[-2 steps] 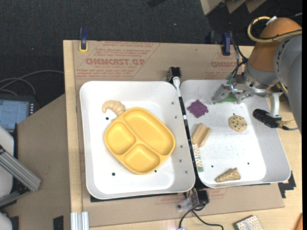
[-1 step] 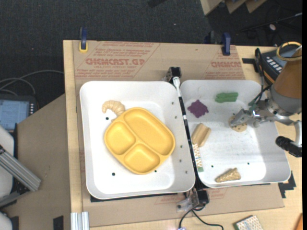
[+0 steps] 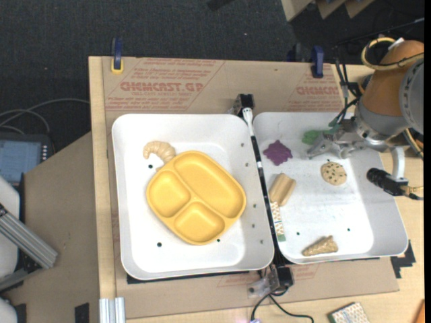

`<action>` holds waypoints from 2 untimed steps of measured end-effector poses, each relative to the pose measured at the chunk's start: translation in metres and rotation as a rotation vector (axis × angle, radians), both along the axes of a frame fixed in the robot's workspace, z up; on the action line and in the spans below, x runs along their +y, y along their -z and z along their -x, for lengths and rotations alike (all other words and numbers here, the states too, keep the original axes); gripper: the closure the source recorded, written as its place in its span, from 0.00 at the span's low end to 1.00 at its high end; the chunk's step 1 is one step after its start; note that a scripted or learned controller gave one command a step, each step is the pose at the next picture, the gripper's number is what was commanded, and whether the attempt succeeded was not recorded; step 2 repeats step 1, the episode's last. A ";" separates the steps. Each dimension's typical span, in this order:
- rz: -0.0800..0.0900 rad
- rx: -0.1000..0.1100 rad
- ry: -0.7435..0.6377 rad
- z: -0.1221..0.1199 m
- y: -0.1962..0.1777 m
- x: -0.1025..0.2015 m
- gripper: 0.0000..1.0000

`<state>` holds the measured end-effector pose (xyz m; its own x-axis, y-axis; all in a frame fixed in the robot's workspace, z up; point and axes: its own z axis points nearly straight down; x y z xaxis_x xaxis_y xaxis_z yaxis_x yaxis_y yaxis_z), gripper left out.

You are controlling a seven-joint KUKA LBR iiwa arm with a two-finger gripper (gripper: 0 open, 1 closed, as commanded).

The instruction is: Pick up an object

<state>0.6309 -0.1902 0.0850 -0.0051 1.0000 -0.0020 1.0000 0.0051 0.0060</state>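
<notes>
My gripper [image 3: 331,147] hangs over the back of the right bin [image 3: 377,234], open, with nothing between its fingers. A green toy piece [image 3: 311,137] lies just to its left, partly behind one finger. A round chocolate-chip cookie [image 3: 333,173] sits just in front of the gripper, apart from it. Further left lies a purple leafy piece [image 3: 277,153], and a tan roll [image 3: 281,188] lies in front of that. A tan wedge [image 3: 320,247] rests near the bin's front wall.
The left bin [image 3: 128,241] holds a yellow divided plate [image 3: 195,197] with a pale croissant [image 3: 158,151] at its back left corner. A thin printed stick [image 3: 277,221] lies along the right bin's left wall. The arm's orange band [image 3: 387,86] rises at the right.
</notes>
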 end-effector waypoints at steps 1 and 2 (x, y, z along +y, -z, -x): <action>-0.001 0.014 0.003 -0.035 0.001 0.031 0.00; -0.001 0.014 0.003 -0.035 0.001 0.031 0.00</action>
